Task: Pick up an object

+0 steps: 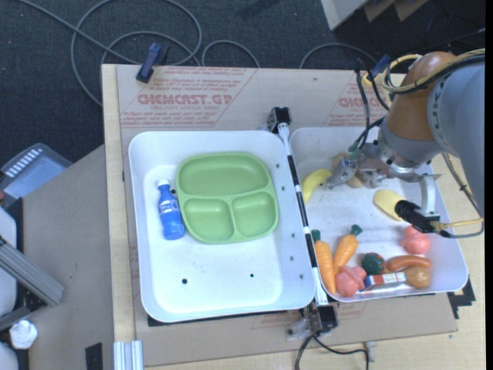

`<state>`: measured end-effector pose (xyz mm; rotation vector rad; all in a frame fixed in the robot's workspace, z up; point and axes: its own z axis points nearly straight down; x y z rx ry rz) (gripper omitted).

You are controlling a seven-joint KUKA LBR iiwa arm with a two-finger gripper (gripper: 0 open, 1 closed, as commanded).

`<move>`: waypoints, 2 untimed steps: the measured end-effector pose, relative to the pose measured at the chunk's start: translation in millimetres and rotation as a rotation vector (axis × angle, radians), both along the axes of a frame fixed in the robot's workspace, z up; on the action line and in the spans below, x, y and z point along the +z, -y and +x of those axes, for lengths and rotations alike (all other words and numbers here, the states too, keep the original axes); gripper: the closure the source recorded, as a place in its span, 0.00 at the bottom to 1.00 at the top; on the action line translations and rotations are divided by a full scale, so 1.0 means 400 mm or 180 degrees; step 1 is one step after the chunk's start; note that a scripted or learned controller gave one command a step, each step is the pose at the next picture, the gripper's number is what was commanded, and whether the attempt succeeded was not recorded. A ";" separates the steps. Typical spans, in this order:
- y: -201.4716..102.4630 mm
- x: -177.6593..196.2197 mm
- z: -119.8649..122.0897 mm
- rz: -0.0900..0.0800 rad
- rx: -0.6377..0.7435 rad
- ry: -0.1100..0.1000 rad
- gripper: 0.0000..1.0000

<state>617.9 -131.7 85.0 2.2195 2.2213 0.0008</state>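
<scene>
Near rim, right bin (pixel 454 280): a heap of toy food lies here, two carrots (pixel 333 257), a dark green piece (pixel 373 262), a sausage (pixel 408 264), pink pieces and a small tube, all touching or just beside each other.
Right bin, middle: a yellow piece (pixel 387 202) lies apart from the heap, with a black part of the arm's gear across its near end.
Left bin (pixel 146 230): a green divided tray (pixel 227 196) with a blue bottle (pixel 169 210) just beside its left edge.
Right bin, far part: a banana (pixel 315 180) rests against the dividing wall.
Tool (pixel 349 170): low over the far part of the right bin, just right of the banana; whether it is spread or pressed together I cannot tell.
Step in hand: judged as the approach, with nothing seen lifted.
Next move: likely to settle over the banana, close on it and raise it clear of the wall.
Table (pixel 192 99): brown board beyond both bins.
</scene>
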 end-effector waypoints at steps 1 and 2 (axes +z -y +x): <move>-0.025 0.028 0.100 -0.0001 0.0002 0.0003 0.00; 0.054 0.237 0.081 -0.0004 -0.0002 0.0006 0.00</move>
